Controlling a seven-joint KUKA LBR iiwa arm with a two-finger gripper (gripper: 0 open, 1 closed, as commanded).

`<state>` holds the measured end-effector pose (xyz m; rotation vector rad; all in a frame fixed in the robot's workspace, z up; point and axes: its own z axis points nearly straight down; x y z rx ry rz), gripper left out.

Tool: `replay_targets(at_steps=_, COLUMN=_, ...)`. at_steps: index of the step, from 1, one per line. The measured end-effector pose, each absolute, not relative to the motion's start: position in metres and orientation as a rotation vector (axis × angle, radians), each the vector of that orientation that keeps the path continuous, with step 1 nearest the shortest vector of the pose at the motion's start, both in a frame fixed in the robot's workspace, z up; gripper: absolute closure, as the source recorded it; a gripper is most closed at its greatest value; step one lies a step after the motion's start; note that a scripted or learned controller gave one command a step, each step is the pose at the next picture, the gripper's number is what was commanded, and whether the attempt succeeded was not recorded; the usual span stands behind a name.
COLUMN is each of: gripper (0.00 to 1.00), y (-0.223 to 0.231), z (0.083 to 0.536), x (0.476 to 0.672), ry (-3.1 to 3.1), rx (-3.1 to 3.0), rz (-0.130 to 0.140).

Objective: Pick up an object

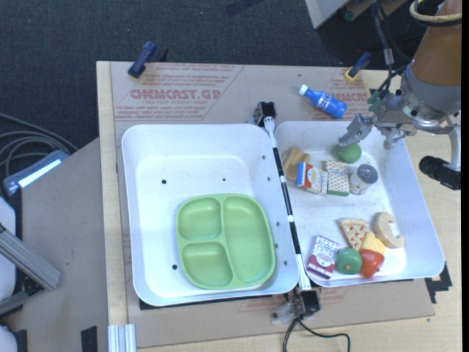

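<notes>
A: Since you asked abt writing first — bench board [183,86] has "CHEMCAST GP" in red, printed rows, mirrored further right. Blue clamp [142,59] on its far left edge.

B: And the bins, L to R?

A: Left bin [146,152] holds a green divided plate [224,240], three compartments, sitting toward the near right corner. Black clips [265,111] at the seam betw. the two bins, far end and near end.

B: Right bin [421,218]?

A: Crowded. Far row: bread-like piece [294,161], small carton [316,179] w/ red-white label — text too small to read — checkered packet [337,178], grey round can [364,174]. Near row: red-white packet [323,255], pizza slice [355,233], green and red veg [357,262], bagel-ish ring [386,229].

B: Outside it?

A: Blue bottle [322,101] lying on the board just beyond the far rim.

B: Gripper?

A: Gripper [372,130] over the far part of the right bin, fingers spread apart — nothing betw. them. Green ball [349,152] sits just below the left finger, near the can.
</notes>
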<state>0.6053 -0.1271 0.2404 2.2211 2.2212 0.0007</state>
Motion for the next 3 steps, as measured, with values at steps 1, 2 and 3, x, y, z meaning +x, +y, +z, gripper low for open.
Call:
replay_targets(at_steps=1, gripper=0.00, y=-0.152, z=0.202, x=0.659, ry=2.220, rx=2.220, rz=0.000)
replay_targets(at_steps=2, gripper=0.00, y=-0.190, z=0.123, x=0.666, ry=2.222, rx=2.223, rz=-0.003)
replay_targets(at_steps=3, gripper=0.00, y=-0.175, z=0.096, x=0.666, ry=2.224, rx=2.222, rz=-0.001)
